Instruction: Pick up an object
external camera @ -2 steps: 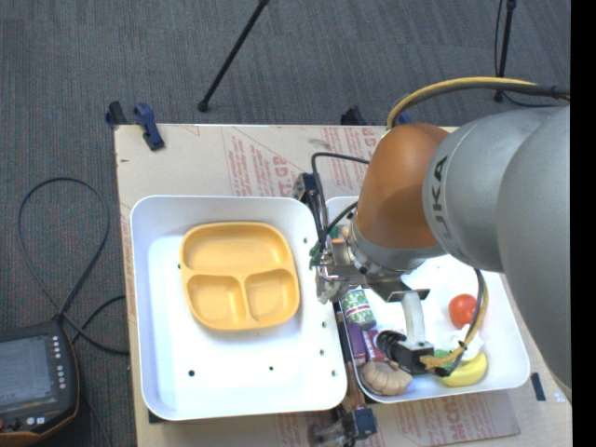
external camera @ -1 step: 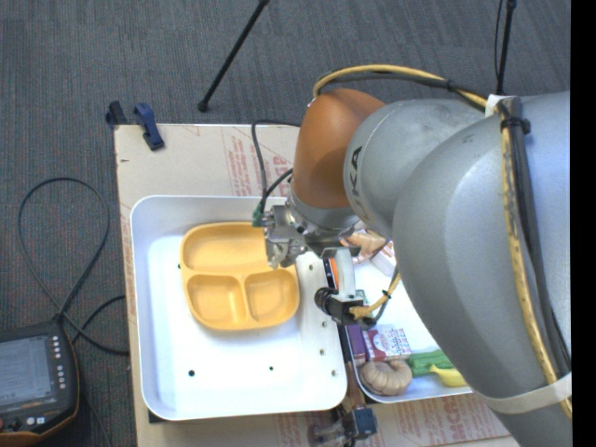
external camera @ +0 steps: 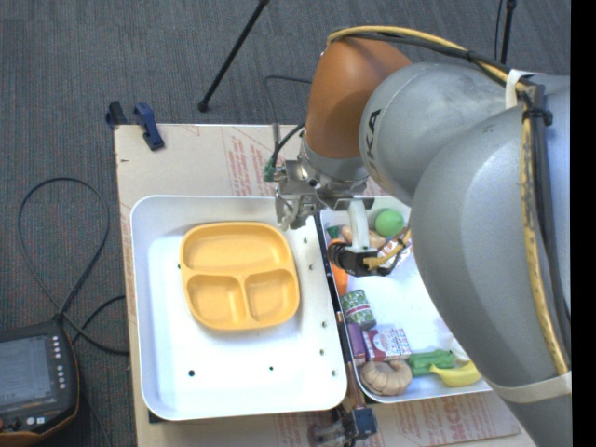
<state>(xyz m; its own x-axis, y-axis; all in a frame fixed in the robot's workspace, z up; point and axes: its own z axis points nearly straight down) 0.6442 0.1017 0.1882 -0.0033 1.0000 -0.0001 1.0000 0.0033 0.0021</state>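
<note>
Gripper [external camera: 291, 210] of the grey KUKA arm hangs over the upper right corner of the left bin [external camera: 140, 296], close to the wall it shares with the right bin [external camera: 410, 301]. Whether it is spread wide or drawn narrow cannot be told from this angle.

Just below and to the view's left of the gripper lies a yellow divided plate [external camera: 240, 275], flat on the floor of the left bin, its nearest corner close to the gripper; whether the two touch cannot be told.

To the gripper's right, across the shared wall, a green ball [external camera: 388, 222] sits near the top of the right bin. Further down the view on that side come a green can [external camera: 358, 307], a red-and-white carton [external camera: 386, 343] and a brown bagel [external camera: 386, 376]. A yellow banana [external camera: 456, 373] lies beside the bagel, well apart from the gripper.

Up and to the left of the gripper, a blue clamp [external camera: 147, 127] grips the corner of the worktop [external camera: 233, 156].
</note>
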